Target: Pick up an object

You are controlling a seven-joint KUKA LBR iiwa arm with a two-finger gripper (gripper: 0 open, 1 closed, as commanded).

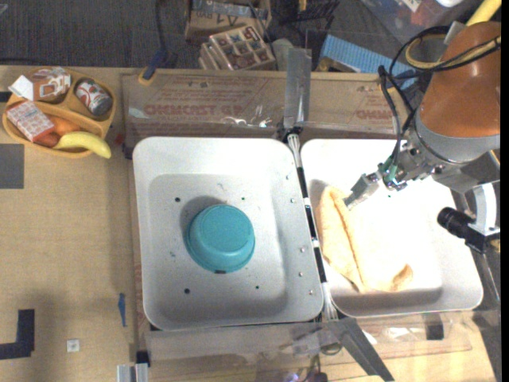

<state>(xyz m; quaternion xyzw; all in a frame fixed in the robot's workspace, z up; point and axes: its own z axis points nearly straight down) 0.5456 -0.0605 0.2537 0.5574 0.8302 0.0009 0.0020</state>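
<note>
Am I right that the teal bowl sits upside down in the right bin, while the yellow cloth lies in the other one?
Not quite. The camera view shows the teal bowl in the left bin; the yellow cloth lies in the right bin.

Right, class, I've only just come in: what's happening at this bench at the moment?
A grey robot arm reaches in from the right, and its gripper hangs over the right bin, just above the top end of a yellowish cloth lying along that bin's left side. The view does not show it holding anything. A teal bowl sits upside down in the left bin, untouched.
</note>
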